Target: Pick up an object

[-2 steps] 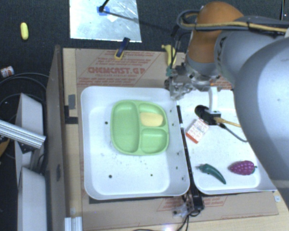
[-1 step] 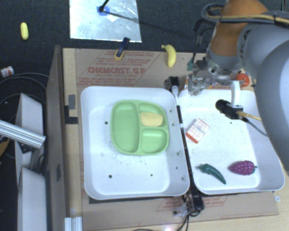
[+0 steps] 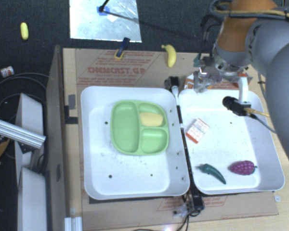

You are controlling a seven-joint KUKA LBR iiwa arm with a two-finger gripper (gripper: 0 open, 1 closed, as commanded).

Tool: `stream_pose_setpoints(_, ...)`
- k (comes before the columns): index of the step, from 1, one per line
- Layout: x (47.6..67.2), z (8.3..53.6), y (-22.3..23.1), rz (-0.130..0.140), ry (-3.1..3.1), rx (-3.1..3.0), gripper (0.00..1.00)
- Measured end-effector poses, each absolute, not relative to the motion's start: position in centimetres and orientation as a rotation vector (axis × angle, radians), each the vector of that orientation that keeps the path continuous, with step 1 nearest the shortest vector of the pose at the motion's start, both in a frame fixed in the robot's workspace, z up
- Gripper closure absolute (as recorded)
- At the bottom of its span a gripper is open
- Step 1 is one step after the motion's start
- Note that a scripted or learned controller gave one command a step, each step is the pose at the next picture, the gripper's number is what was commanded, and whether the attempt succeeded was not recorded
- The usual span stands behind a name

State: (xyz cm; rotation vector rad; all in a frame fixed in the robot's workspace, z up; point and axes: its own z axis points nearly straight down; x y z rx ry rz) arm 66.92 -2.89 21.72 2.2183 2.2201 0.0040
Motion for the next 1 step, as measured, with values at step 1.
stream_pose_setpoints(1,66.89,20.9,-3.24,0.002,2.221,2.219,1.0)
